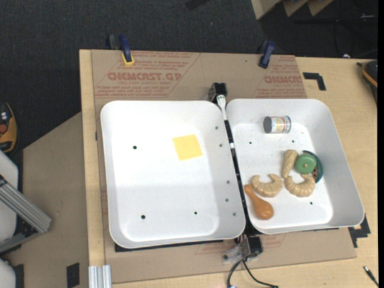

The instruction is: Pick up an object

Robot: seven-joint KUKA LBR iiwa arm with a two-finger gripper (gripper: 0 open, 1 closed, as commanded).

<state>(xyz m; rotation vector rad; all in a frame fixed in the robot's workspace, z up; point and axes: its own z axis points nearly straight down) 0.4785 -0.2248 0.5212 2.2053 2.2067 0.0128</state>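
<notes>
The right bin (324, 122) holds a small jar lying on its side (276, 125) near its back. Toward the front lie a green round piece (308, 164), two tan curved pieces (267, 186) (297, 179) and an orange pear-shaped piece (260, 204) by the bin's left wall. In the left bin (120, 161) a flat yellow square (188, 147) lies right of centre.
Both bins sit on a brown board (180, 71) held by blue clamps (125, 48) (266, 53) at the back. A black bracket (218, 92) sits where the bins meet at the back. Cables (246, 263) trail from the front edge.
</notes>
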